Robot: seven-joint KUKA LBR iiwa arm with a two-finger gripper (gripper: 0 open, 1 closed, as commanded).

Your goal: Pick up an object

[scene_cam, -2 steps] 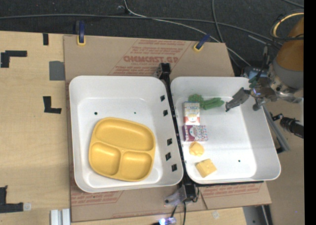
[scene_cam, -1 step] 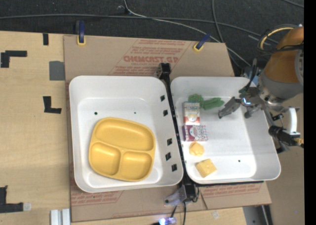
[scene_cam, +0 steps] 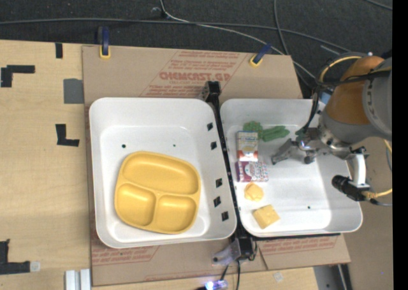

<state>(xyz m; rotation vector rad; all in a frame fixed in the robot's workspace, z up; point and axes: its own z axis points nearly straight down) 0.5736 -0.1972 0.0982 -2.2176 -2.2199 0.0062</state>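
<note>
The right bin (scene_cam: 319, 215) holds a green toy (scene_cam: 266, 132) at its back, a small red and white carton (scene_cam: 248, 145), a purple and white packet (scene_cam: 252, 170), a small yellow lump (scene_cam: 254, 191) and a yellow wedge (scene_cam: 266, 216). My gripper (scene_cam: 281, 155) reaches in from the right over the middle of this bin, just right of the carton and below the green toy. No object shows between its fingers.
A yellow divided plate (scene_cam: 157, 191) lies in the left bin (scene_cam: 108, 129). Both bins rest on a cardboard sheet (scene_cam: 185, 75) clamped at the back. Cables run across the dark floor behind. The arm's grey wrist (scene_cam: 347, 139) hangs over the right bin's right side.
</note>
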